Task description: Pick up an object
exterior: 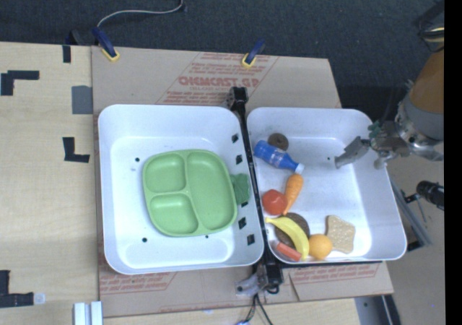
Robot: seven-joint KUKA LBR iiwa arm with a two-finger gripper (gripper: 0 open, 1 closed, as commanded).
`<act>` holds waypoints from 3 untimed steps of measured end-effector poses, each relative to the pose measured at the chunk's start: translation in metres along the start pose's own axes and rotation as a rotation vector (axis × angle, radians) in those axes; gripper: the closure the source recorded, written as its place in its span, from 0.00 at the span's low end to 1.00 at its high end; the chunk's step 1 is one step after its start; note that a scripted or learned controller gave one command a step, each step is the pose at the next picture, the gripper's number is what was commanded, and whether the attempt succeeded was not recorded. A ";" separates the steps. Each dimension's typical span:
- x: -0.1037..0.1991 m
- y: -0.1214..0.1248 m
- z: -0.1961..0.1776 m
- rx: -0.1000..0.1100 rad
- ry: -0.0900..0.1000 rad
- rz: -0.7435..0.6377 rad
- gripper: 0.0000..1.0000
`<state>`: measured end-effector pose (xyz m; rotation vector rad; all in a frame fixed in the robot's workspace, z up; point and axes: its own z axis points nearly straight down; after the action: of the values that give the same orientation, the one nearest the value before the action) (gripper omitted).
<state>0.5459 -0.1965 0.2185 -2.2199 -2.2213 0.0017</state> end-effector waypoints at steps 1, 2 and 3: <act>0.047 0.003 0.079 0.002 0.001 -0.001 0.00; 0.100 0.001 0.133 -0.002 0.000 0.000 0.00; 0.102 0.015 0.133 -0.003 -0.001 0.001 0.00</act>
<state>0.5603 -0.0945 0.0860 -2.2224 -2.2225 -0.0012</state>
